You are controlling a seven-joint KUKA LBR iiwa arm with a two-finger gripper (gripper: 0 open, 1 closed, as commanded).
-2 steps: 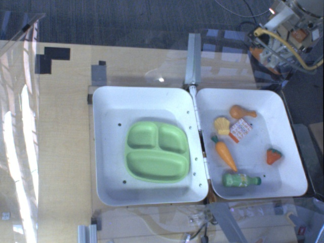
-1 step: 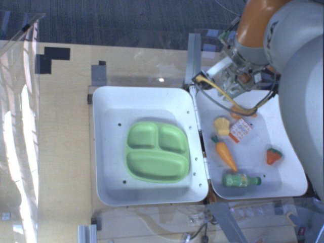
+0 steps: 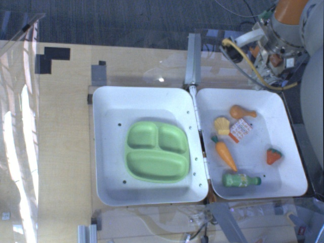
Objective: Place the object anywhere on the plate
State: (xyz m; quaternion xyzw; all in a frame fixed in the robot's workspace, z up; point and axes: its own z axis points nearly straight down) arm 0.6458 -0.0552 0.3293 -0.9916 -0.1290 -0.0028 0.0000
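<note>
Bottle: green bottle point(image 3: 241, 179) lay on its side by the near wall of the right bin point(image 3: 288, 120), closest to the camera.
Carrot: orange carrot point(image 3: 225, 154) lay aslant just above the bottle, near the wall shared by both bins.
Strawberry: red strawberry point(image 3: 273, 156) sat toward the right side of the same bin, apart from the others.
Packet: small red and white packet point(image 3: 240, 130) rested mid-bin, touching a yellow ridged piece point(image 3: 221, 125) on its left.
Drumstick: orange drumstick point(image 3: 241, 112) lay just beyond the packet.
Plate: green plate point(image 3: 157, 152) with three compartments sat in the middle of the left bin point(image 3: 109, 135), nothing on it.
Arm: grey arm with its orange band point(image 3: 298, 1) hung beyond the far right corner of the right bin, over the tabletop point(image 3: 61, 151).
Jaws: jaws point(image 3: 268, 47) were lost among cables and fittings; whether spread or pressed together, I cannot tell.
</note>
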